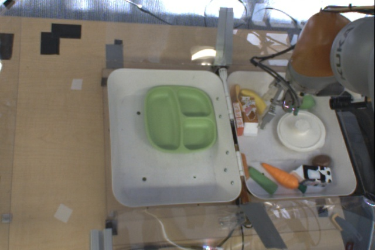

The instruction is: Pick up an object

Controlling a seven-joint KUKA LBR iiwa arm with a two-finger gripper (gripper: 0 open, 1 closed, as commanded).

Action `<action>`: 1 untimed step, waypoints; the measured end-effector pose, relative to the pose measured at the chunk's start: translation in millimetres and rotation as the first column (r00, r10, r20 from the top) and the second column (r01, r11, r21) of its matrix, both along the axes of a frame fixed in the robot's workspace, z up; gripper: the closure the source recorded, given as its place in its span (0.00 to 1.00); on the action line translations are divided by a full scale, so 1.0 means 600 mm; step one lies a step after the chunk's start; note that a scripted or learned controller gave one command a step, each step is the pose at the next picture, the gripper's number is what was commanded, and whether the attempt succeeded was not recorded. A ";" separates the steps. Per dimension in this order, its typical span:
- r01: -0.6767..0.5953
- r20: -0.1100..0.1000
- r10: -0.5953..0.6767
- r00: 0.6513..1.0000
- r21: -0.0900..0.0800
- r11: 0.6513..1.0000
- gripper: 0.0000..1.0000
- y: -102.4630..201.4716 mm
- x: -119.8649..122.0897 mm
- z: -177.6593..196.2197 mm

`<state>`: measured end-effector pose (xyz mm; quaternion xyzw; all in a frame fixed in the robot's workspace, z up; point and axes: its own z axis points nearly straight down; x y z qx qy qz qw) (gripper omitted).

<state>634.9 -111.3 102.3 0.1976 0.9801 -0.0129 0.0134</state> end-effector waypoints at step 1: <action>0.088 -0.007 -0.088 0.996 0.025 0.996 0.00 -0.166 -0.024 0.051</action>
